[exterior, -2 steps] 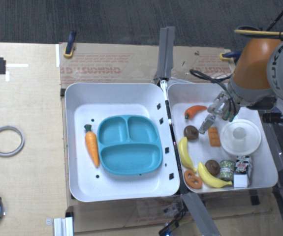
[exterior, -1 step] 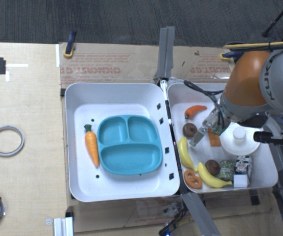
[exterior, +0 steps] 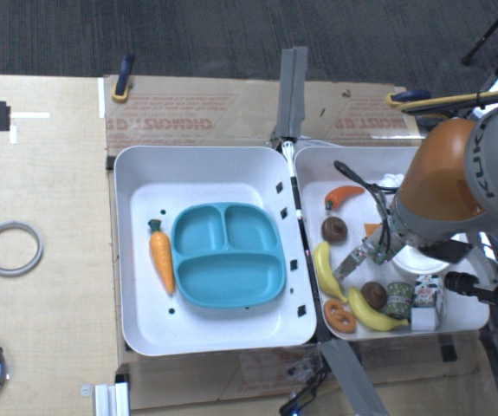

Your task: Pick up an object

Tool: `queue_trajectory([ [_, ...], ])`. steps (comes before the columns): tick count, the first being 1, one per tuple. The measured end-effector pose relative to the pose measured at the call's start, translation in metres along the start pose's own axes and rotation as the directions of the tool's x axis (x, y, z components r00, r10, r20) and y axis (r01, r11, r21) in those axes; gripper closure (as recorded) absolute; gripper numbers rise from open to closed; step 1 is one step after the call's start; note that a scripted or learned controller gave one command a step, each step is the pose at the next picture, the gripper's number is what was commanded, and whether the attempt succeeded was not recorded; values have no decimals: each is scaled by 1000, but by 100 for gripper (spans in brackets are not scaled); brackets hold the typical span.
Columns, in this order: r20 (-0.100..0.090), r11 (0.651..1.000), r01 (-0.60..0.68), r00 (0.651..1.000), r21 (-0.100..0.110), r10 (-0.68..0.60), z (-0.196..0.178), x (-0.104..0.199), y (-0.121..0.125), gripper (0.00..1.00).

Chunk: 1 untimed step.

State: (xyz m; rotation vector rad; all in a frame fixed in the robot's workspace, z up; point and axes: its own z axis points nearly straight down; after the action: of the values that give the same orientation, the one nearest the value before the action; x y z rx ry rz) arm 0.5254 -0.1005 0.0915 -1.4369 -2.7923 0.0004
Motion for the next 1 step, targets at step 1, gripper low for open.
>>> queue_trajectory([
  [1, 3, 974, -228, 974, -1, 228, 0, -45, 49, 0],
])
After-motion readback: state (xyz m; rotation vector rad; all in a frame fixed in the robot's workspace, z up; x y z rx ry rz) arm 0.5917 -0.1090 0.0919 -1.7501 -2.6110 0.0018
